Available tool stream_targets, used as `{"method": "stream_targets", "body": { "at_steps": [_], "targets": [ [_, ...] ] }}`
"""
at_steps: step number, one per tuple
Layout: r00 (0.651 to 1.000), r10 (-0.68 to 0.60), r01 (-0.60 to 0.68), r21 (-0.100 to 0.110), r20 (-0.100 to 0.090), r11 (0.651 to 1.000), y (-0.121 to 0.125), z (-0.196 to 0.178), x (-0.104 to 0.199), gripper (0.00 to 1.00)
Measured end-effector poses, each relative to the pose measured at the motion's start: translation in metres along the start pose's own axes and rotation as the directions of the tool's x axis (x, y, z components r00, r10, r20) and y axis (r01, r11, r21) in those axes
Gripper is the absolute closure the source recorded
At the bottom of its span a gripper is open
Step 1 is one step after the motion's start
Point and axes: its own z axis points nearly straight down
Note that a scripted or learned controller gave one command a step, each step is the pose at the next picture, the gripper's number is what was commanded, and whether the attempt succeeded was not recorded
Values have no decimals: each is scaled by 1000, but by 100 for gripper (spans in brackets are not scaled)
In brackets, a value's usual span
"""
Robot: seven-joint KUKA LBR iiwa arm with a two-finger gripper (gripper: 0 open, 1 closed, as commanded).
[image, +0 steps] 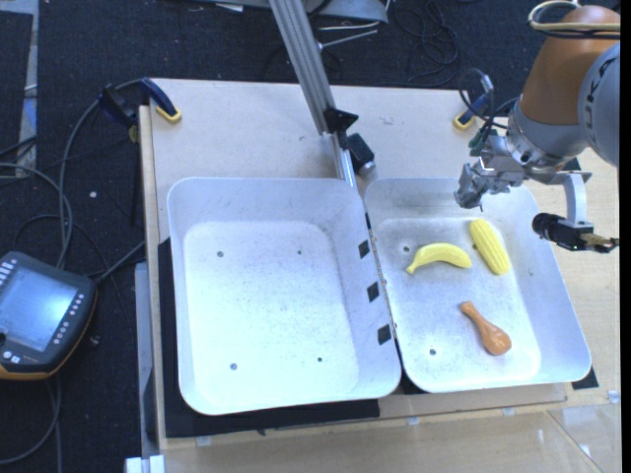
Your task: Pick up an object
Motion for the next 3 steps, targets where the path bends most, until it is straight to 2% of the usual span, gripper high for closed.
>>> {"method": "stream_targets", "body": {
  "at_steps": [1,2,3],
  "targets": [
    [1000,0,0,0,0,1000,1,-36,0,100],
    [1000,-4,4,3,-2,1000,-11,-42,60,100],
    [1000,-4,4,4,-2,1000,-14,-43,107,100]
  ]
}}
